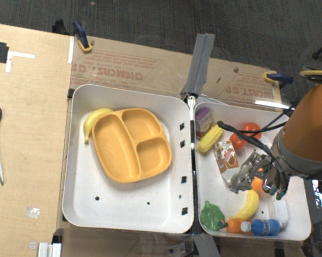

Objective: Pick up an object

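the gripper (248, 176) is lowered into the right bin (295, 233), just above the small banana (249, 204); i cannot tell its state. reaching step; next needs a clean closing on the banana.

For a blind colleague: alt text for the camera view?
The grey arm's end effector sits low in the right white bin, among small toys including a yellow plastic banana. The left white bin holds an orange divided plate.
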Motion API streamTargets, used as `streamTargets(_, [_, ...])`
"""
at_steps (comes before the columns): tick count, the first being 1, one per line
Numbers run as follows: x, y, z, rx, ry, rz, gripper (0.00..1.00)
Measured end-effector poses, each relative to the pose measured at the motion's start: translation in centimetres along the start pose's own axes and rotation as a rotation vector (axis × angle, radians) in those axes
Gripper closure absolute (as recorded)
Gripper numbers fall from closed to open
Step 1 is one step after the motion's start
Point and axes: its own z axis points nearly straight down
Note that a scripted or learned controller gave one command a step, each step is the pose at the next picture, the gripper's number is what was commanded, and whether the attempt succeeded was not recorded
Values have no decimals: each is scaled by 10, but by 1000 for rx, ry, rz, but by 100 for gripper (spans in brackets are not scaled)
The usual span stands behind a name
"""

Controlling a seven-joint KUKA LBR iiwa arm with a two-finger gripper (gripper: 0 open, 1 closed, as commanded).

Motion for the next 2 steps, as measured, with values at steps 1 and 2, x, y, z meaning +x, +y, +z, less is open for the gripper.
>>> streamTargets(1, [-8,-23,103,1,3,-56,100])
streamTargets(2, [-8,-23,102,1,3,-55,0])
